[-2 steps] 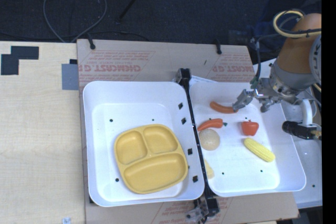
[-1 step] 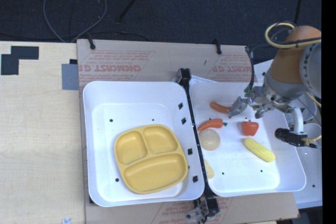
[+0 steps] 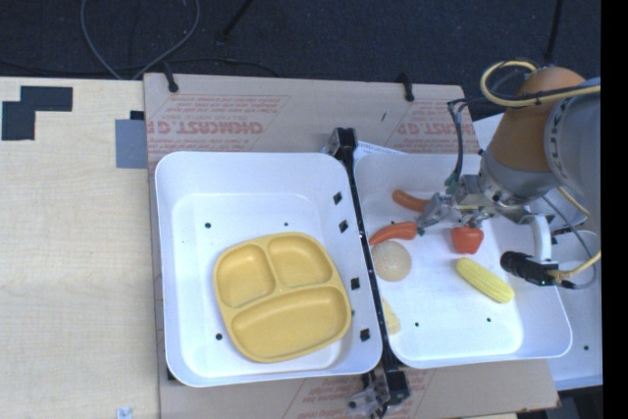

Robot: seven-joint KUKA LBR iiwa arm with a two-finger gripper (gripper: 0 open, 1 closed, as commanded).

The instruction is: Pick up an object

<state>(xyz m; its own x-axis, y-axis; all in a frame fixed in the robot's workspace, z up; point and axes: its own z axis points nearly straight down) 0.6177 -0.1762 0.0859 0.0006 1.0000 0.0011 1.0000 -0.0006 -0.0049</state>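
Gripper (image 3: 432,214) low in right bin (image 3: 549,334), beside orange carrot (image 3: 395,233); fingers' state cannot be told

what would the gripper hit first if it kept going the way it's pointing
The gripper points toward the view's left, low over the right bin. Straight on, it would probably meet the orange-red carrot-like piece just ahead first, then the divider between the bins. Its height is hard to judge, so it might pass above.

Bright, even overhead light; soft shadows, slight blur.
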